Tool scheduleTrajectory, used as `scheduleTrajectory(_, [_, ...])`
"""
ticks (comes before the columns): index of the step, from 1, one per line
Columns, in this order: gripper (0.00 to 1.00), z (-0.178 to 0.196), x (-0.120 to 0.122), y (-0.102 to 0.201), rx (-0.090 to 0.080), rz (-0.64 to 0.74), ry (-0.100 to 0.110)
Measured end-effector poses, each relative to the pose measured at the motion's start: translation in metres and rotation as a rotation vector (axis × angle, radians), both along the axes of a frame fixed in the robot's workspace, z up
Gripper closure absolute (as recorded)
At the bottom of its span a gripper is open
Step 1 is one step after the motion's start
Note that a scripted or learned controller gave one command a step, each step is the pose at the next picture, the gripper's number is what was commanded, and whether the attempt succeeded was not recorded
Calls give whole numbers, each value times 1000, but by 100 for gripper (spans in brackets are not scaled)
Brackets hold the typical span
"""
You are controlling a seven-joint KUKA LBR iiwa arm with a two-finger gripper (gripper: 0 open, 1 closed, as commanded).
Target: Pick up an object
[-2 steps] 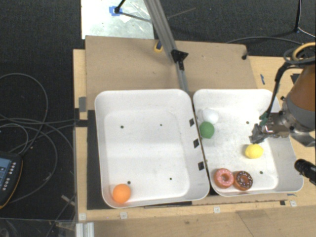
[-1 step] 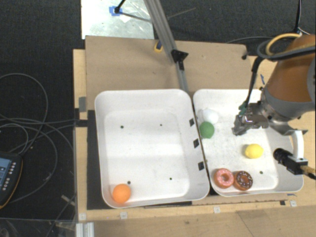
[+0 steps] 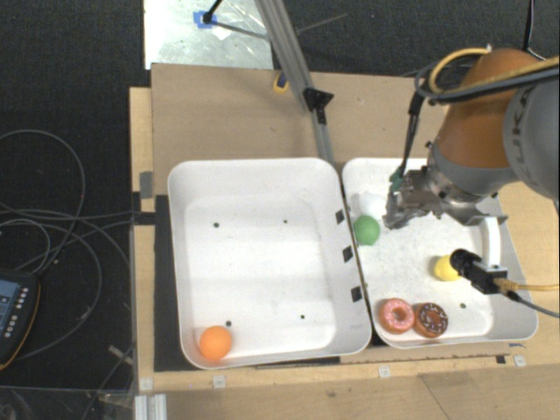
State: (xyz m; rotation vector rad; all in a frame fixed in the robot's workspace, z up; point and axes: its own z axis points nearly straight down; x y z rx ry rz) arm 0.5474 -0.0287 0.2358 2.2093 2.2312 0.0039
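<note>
Gripper: the dark two-finger gripper (image 3: 395, 219) is being held low in the right white bin (image 3: 516, 322); whether it is open or closed cannot be told.
Green round ball (image 3: 367, 230): lying just left of the gripper, near the bin's left wall.
Yellow object (image 3: 445, 268): lying further right.
Pink-iced doughnut (image 3: 395, 315) and brown doughnut (image 3: 430, 319): lying side by side at the front.
Left white bin (image 3: 254, 178): an orange ball (image 3: 214, 343) is lying in its front-left corner.

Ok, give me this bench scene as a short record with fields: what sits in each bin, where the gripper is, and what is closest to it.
left bin: orange ball near its front left corner
right bin: green ball, yellow object, pink donut, brown donut
donuts: side by side at the right bin's front edge
gripper: low over the back of the right bin
nearest thing to gripper: green ball, just to its left in the view
held: nothing seen between the fingers
</note>
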Motion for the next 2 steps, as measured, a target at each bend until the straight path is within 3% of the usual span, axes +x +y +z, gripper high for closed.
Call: scheduleTrajectory(2, [100,9,58,97,0,1,-2])
